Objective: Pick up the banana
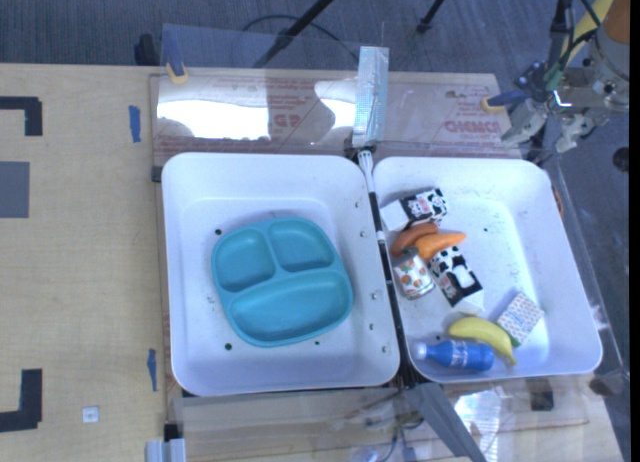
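The yellow banana (484, 334) lies near the front of the right bin (520, 185), curving toward the front right. It rests just above a blue bottle (456, 355) and beside a small checkered packet (520, 317). My gripper (541, 130) hangs outside the bin, past its far right corner and well away from the banana. Nothing is seen in it.
An orange carrot (428, 242), two cow-patterned cartons (425, 206) (456, 276) and a small printed cup (412, 275) cluster at the right bin's left side. A blue divided plate (282, 280) lies in the left bin (190, 200). A clear panel stands behind both bins.
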Tool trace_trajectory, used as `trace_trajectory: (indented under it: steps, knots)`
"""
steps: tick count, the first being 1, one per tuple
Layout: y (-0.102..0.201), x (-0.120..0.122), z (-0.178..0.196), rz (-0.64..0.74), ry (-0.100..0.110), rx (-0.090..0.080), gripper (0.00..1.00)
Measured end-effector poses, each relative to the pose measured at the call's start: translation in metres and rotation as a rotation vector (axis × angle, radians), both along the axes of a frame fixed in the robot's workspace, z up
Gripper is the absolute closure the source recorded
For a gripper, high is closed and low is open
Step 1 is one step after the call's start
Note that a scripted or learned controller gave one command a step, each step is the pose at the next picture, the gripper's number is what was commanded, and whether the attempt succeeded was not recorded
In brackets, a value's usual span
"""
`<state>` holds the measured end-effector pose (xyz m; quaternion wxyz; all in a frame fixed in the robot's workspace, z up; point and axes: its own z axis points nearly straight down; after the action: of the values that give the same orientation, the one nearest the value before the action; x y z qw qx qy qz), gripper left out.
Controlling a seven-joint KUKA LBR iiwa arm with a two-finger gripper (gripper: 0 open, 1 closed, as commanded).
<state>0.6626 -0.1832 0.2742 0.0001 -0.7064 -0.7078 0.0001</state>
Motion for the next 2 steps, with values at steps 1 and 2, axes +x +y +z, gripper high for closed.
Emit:
trace_trajectory:
  steps: [1,2]
  knots:
    - [0.123,-0.052,0.009,0.210,0.001,0.000,0.00]
    - [0.153,-0.118,-0.044,0.265,0.001,0.000,0.00]
